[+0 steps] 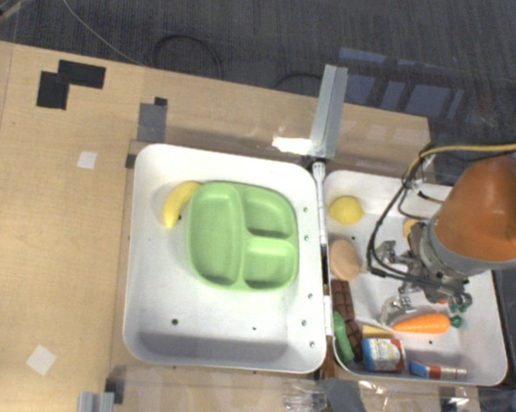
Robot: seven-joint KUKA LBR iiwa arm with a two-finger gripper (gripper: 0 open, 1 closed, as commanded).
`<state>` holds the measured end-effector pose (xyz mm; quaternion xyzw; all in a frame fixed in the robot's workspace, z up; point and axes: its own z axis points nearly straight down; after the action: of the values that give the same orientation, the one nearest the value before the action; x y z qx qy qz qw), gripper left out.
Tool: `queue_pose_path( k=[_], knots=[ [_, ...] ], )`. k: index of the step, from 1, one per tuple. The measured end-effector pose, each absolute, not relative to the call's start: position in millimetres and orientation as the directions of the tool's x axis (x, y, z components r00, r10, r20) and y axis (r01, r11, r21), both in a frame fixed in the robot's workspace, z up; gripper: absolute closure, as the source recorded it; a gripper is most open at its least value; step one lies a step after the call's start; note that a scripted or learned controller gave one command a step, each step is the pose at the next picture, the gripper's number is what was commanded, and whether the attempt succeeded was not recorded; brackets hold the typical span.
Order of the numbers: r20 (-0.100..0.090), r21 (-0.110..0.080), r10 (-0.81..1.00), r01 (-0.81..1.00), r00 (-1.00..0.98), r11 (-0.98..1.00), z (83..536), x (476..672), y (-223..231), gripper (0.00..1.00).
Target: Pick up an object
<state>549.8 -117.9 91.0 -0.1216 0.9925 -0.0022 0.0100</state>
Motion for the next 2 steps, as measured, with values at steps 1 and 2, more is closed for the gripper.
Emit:
queue_pose_path(
  k=[1,2],
  knots=[
    [-0.014,-0.012,-0.406,-0.406,-0.914,0.914,90,556.1,-194,0.0],
    [-0.016,-0.009,-0.292,-0.292,-0.956,0.956,91,502.4,-206,0.0]
  ],
)
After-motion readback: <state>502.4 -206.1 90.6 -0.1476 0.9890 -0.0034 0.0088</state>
